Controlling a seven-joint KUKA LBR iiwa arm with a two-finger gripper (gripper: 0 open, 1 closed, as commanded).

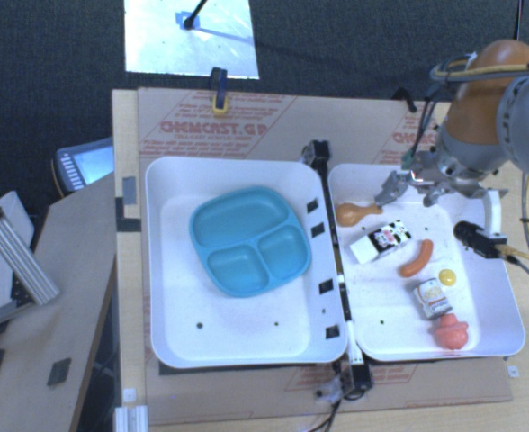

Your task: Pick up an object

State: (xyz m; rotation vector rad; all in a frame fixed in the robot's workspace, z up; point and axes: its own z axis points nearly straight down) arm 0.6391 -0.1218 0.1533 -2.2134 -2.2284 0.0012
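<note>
Brown cardboard covers the tabletop [273, 120] under two white bins, and the claw [415, 187], spread wide and holding nothing, hangs at the right bin's [498, 331] far edge just beyond the drumstick [359, 212], so it should descend straight and centred before closing.

The grey arm [516, 115] reaches in from the right. Its gripper [415, 187] hangs low, its fingers spread apart.

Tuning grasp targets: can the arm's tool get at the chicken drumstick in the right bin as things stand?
Probably yes. The tool hovers over the right bin, just right of the drumstick. The drumstick lies apart from the black-and-white carton, with nothing on top of it.
</note>
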